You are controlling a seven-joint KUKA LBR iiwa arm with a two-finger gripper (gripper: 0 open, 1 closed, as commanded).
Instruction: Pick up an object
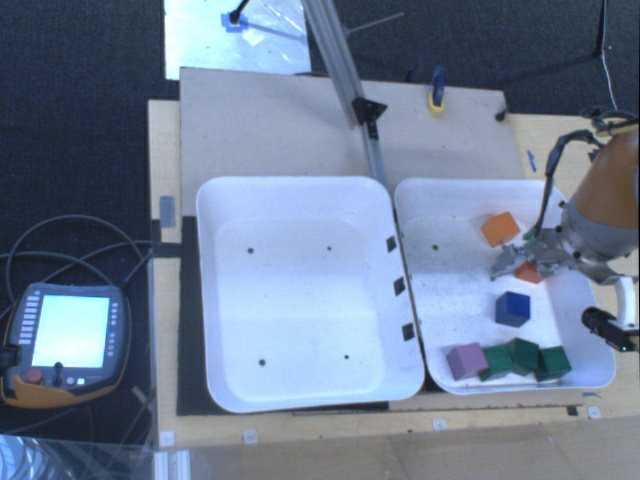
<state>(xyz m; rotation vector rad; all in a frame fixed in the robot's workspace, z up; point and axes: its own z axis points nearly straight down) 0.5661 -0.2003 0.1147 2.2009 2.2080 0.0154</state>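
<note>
Two white bins sit side by side on the bench, and all the loose pieces lie in the right bin (420,218), which serves as the landmark. Near its far side rests an orange block (500,229); toward the middle lies a blue cube (512,308); along its near wall a pink block (465,360) sits touching a cluster of green blocks (522,359), crowded together where a grasp would be awkward. The arm (608,198) reaches over the bin's right wall, and its gripper (520,265) is low over the bin floor between the orange block and the blue cube. Just beside its tip shows a small red-orange piece (532,274), the likeliest target, since it lies apart from the others with room around it. Whether the gripper has closed on that piece, or is merely beside it, cannot be told at this slant. The left bin (215,208) lies beyond the shared wall. Judging from this, the pick is at the grasp stage and not yet proven; a slip off the small piece seems the main risk.
</note>
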